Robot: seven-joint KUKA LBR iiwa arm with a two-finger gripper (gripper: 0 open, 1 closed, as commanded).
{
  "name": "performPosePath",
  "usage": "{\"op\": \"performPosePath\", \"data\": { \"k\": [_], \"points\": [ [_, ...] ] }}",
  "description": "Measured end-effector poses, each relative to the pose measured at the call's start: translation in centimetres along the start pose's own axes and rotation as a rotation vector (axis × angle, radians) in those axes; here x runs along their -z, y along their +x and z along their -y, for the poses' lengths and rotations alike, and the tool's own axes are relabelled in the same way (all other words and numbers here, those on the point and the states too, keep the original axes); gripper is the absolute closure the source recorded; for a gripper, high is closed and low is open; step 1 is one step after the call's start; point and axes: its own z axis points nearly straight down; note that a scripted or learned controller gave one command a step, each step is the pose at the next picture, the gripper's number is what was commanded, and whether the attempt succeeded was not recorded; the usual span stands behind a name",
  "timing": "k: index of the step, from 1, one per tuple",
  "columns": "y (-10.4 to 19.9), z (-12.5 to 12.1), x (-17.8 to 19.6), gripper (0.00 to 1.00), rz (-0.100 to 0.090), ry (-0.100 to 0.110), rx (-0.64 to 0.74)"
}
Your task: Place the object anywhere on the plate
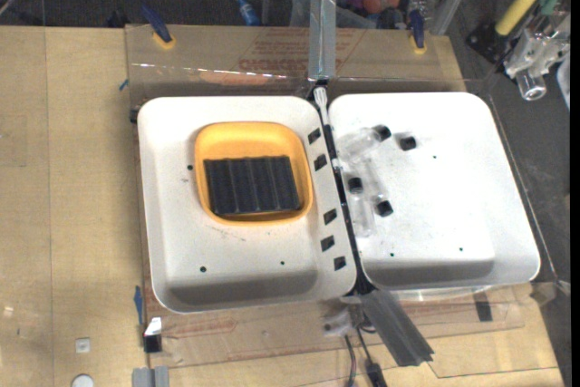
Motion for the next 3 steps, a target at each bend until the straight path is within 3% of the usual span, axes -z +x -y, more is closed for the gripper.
{"op": "performPosePath", "data": {
  "k": [2,3],
  "points": [
    [-0.3,0.0,1.5,1.0,-0.001,0.002,0.147],
    [-0.3,-0.1,5.0,1.0,0.001,-0.001,0.218]
  ]
}}
